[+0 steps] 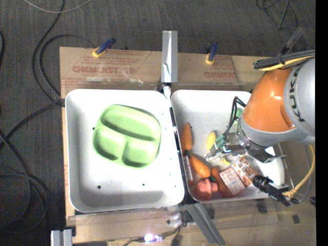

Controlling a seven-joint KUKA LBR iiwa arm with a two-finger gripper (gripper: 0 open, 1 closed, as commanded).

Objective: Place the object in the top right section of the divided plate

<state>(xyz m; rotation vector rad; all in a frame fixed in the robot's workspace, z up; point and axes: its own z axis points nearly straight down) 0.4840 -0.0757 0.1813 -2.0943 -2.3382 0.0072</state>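
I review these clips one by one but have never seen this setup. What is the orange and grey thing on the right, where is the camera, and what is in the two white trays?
It is a robot arm, filmed by one fixed camera looking down at a slant. Its gripper hangs over the right bin, which holds toy food: carrots, something yellow, a red packet. Whether the gripper holds anything cannot be told from this angle. The left bin carries a green divided plate with nothing in its sections yet.

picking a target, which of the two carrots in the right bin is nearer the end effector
The lower carrot, lying slantwise toward the end effector. The other carrot stands nearly upright along the right bin's left wall, farther away.
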